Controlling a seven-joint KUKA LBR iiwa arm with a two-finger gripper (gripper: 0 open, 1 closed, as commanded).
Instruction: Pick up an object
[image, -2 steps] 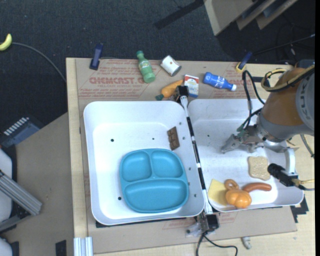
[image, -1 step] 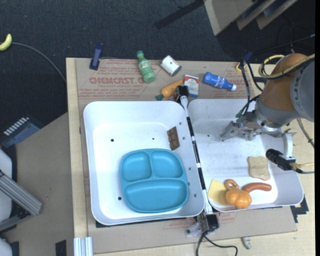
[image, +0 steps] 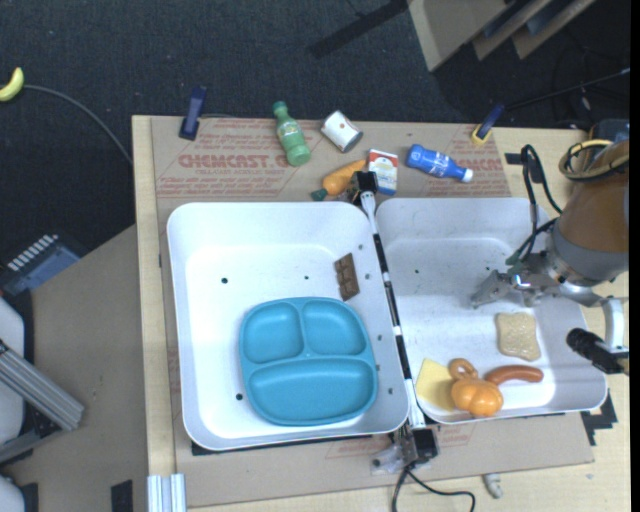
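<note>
Camera view puts my claw (image: 497, 289) low inside the right bin (image: 440, 225), over bare floor near the middle, and from this slant I read its metal fingers as spread apart with nothing between them, which fits a descent toward a pick and not a carry. The things worth picking sit toward the near edge of that bin from the claw: a slice of bread (image: 518, 336) just beside it, then a sausage (image: 514, 375), an orange (image: 481, 399), a small orange ring-shaped piece (image: 462, 369) touching the orange, and a yellow cheese wedge (image: 432, 384) against the bin's near corner. I judge the bread the likeliest target, since it lies closest and flat, though a flat slice gives the fingers little to close on. Across the divider, well apart from the claw, the left bin (image: 215, 250) holds a blue divided plate (image: 307, 358) with nothing in its compartments, and a small brown block (image: 346, 276) lying by the shared wall. Beyond both bins on the tabletop (image: 230, 160), away from the claw, lie a green bottle (image: 291, 134), a white can (image: 341, 130), a blue bottle (image: 438, 163) and a small carton (image: 382, 171), out of the arm's working area, I would guess.
</note>
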